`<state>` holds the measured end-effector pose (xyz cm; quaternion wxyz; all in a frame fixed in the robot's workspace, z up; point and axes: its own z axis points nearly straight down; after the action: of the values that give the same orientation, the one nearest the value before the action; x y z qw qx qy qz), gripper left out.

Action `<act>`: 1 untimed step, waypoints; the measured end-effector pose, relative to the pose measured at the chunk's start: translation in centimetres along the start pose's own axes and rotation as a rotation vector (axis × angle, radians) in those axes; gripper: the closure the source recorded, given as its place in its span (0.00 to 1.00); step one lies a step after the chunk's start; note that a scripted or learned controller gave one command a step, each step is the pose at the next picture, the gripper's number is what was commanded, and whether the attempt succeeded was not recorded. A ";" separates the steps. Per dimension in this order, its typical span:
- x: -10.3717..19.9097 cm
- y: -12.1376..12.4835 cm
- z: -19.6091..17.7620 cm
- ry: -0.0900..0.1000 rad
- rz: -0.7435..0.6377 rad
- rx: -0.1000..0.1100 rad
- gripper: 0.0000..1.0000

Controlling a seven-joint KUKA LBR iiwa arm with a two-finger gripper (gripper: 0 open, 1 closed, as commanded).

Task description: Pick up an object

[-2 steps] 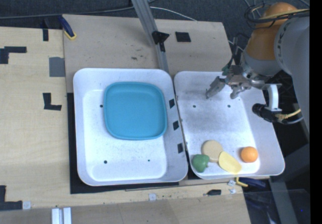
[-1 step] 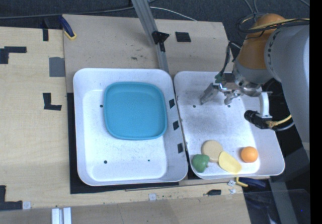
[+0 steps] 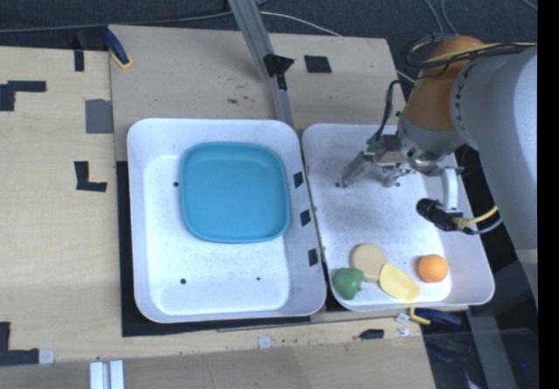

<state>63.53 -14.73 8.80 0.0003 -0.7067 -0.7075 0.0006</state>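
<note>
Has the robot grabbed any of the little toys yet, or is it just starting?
Nothing looks picked up yet. The gripper sits over the upper part of the right bin, away from the toys. The green piece, tan disc, yellow piece and orange ball all lie at that bin's near edge. Left to do: reach one, grip it, lift it.

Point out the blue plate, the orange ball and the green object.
blue plate [image 3: 234,191], camera view, middle of its flat face.
orange ball [image 3: 431,268], camera view, centre of its top.
green object [image 3: 348,281], camera view, middle of its body.
</note>
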 end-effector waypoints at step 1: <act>0.0 0.1 -1.2 -0.001 0.000 -0.002 1.00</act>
<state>63.59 -14.76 9.98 -0.0007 -0.7068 -0.7075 0.0001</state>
